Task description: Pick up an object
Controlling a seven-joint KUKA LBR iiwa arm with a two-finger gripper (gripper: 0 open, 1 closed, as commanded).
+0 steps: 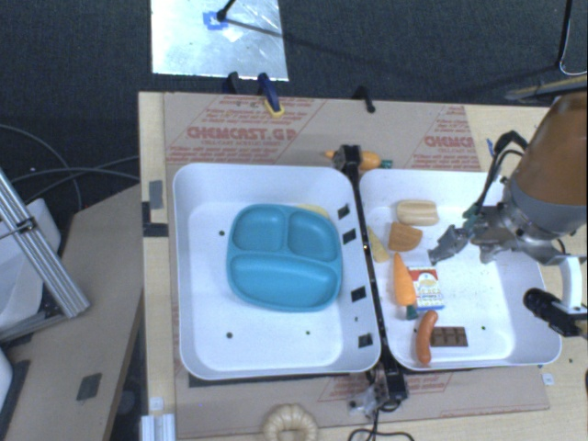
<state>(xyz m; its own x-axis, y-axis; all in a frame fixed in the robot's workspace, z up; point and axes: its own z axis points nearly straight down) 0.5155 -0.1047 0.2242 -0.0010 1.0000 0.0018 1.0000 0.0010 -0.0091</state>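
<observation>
- Hovering over the right bin (pixel 528 338), the gripper (pixel 447 244) has fingers slightly apart, clamping nothing.
- Carrot (pixel 404 281) and small carton (pixel 426 288) lie just below-left of it.
- Bread pieces (pixel 415 212) sit just beyond its tip.

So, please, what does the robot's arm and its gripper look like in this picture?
The arm is thick and rounded, with a broad orange band on top and a grey section below it toward the wrist. A thin dark cable loops beside it. The gripper is small, made of grey metal and dark parts, ending in thin fingers. A black part with a white piece sits lower, near the right bin.
</observation>
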